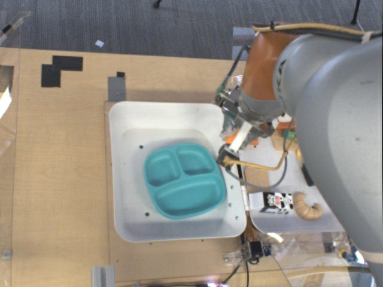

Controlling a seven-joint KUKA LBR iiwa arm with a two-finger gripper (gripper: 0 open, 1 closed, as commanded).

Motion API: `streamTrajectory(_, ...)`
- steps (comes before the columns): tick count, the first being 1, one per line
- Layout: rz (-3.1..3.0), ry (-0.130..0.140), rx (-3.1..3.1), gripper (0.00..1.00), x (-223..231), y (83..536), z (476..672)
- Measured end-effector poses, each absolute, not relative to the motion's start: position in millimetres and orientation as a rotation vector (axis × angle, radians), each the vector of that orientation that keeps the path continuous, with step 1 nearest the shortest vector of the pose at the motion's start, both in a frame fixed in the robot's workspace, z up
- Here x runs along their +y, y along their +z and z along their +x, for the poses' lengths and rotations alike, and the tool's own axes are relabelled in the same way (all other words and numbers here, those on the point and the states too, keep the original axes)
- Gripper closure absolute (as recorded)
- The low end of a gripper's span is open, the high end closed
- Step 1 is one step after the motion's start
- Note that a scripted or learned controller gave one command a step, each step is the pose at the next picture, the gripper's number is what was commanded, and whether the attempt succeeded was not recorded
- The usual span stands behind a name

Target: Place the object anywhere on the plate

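A teal plate (pixel 182 181) with three compartments lies in the left white bin (pixel 128 160); nothing rests on it. My gripper (pixel 233 137) hangs over the wall between the two bins, just right of the plate's upper right corner. The wrist and the orange band hide what is under it, and no object shows in its grasp. In the right bin (pixel 263 220) lie a tan croissant-shaped piece (pixel 308 208) and a small black-and-white patterned box (pixel 278 201). An orange and green item (pixel 286 131) peeks out beside the wrist.
The big grey arm covers most of the right bin. Black tape marks (pixel 60 69) sit on the wooden bench at the far left. A grey bracket (pixel 117 88) stands behind the left bin.
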State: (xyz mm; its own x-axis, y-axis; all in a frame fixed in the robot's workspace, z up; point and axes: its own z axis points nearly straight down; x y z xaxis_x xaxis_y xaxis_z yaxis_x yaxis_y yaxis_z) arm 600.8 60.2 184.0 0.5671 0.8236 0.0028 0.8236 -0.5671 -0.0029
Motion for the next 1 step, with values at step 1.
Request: streamTrajectory(1,-2.783,-0.001,-1.454,0.00,56.6,184.3,601.2)
